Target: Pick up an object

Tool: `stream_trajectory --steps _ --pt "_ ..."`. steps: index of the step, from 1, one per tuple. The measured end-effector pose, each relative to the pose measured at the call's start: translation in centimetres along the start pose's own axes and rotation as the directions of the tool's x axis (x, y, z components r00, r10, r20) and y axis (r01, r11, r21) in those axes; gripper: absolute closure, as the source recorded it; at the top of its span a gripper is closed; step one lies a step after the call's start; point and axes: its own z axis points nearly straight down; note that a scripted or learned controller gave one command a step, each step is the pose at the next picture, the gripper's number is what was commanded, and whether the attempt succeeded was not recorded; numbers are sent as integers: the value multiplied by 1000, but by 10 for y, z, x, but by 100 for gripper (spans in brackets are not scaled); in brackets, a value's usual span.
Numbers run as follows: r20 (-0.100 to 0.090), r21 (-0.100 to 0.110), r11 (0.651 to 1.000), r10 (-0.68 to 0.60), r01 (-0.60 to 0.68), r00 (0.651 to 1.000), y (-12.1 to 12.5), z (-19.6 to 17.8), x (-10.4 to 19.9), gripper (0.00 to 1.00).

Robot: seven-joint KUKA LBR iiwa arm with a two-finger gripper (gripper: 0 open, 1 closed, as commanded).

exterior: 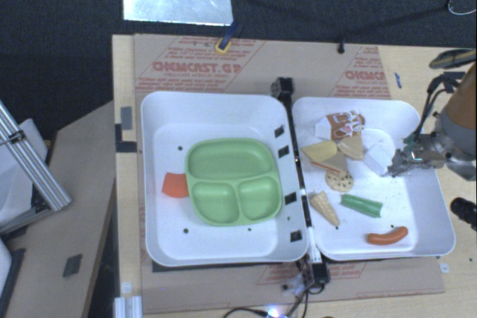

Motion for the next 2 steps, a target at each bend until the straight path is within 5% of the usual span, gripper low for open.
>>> stream_trajectory --steps 1,2 --pt "0 2 1000 -1 1 1000 2 -35 0 100" --pt "-3 4 1000 -5 5 1000 13 -31 49 100"
